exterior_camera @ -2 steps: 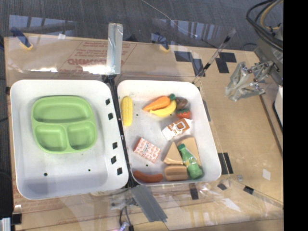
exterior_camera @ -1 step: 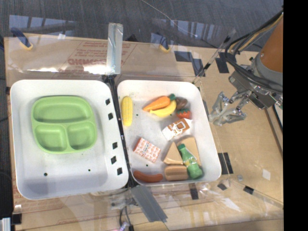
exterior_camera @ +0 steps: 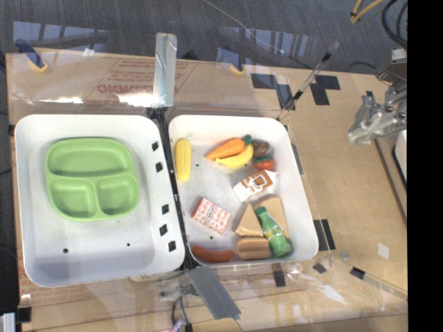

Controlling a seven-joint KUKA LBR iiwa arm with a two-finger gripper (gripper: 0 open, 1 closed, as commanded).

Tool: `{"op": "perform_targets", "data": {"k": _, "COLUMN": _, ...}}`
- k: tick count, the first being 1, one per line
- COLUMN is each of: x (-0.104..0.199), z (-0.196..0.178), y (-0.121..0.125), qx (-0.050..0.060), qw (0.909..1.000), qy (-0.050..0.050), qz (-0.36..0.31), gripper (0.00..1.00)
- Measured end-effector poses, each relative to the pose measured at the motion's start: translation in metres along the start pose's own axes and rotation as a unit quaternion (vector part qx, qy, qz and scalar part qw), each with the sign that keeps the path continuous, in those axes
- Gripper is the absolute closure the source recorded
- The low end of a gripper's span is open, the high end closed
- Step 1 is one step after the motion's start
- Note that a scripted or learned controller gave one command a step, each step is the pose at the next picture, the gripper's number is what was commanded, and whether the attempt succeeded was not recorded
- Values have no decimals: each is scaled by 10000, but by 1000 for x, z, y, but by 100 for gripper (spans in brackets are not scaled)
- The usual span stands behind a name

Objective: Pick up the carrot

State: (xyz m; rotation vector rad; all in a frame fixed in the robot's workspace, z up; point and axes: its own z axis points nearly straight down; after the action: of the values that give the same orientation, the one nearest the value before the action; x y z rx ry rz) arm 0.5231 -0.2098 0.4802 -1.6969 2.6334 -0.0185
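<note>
From my seat, the orange carrot with its green top (exterior_camera: 229, 148) lies in the back of the right white bin (exterior_camera: 299, 185), resting against a yellow banana (exterior_camera: 237, 160) and just beside a brown lump (exterior_camera: 261, 147) and a red tomato (exterior_camera: 264, 163). One yellow corn cob (exterior_camera: 183, 159) lies along the left wall. Nearer me I count one red-patterned packet (exterior_camera: 210, 215), one green bottle (exterior_camera: 273, 231) and one sausage (exterior_camera: 212, 254); I cannot read their labels. One green three-compartment tray (exterior_camera: 92, 178) fills the left bin (exterior_camera: 34, 241). The grey gripper (exterior_camera: 367, 124) hangs well apart, right of both bins; I cannot tell its state.
</note>
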Motion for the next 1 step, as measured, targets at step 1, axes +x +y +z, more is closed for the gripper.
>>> {"op": "perform_targets", "data": {"k": 1, "x": 10, "z": 127, "y": 25, "qx": -107, "qw": 9914, "qy": -11, "qz": -1305, "gripper": 100}}
